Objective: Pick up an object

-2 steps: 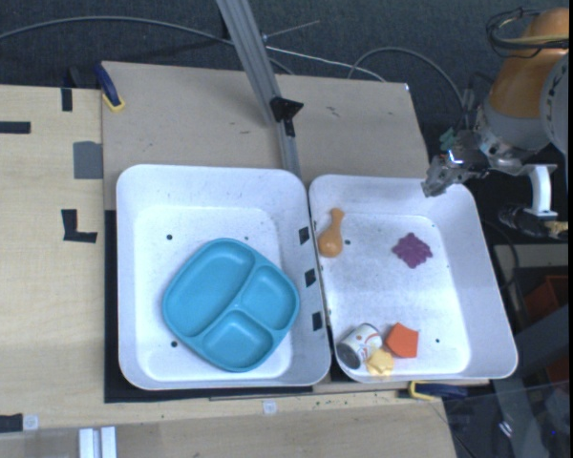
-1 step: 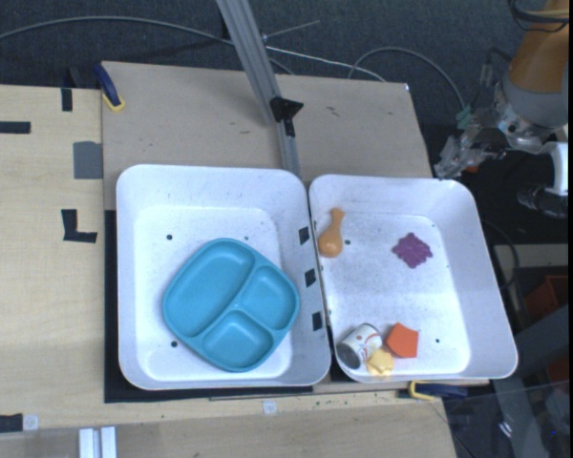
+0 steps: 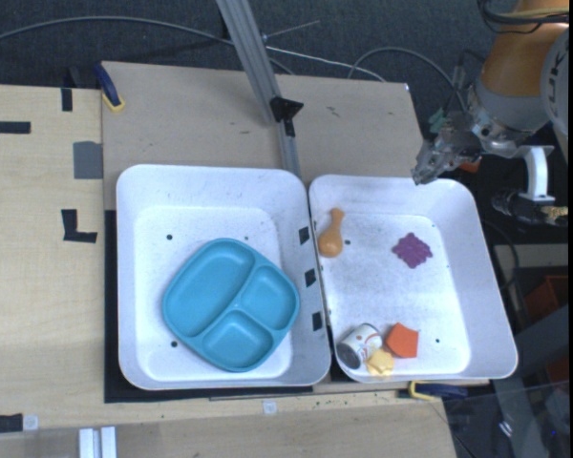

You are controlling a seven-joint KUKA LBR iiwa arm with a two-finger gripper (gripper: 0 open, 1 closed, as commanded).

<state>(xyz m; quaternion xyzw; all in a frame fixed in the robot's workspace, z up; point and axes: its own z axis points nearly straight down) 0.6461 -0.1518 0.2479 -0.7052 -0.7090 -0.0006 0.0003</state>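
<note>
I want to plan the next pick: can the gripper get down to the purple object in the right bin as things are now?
Probably yes. The purple object lies alone on bare bin floor, nothing over it, and the gripper hovers at the right bin's far rim.

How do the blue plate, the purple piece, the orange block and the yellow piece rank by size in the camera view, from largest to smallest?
1. Blue plate, by far the largest.
2. Purple piece and orange block: they look about alike, so I do not rank them.
3. Yellow piece, the smallest.
</note>
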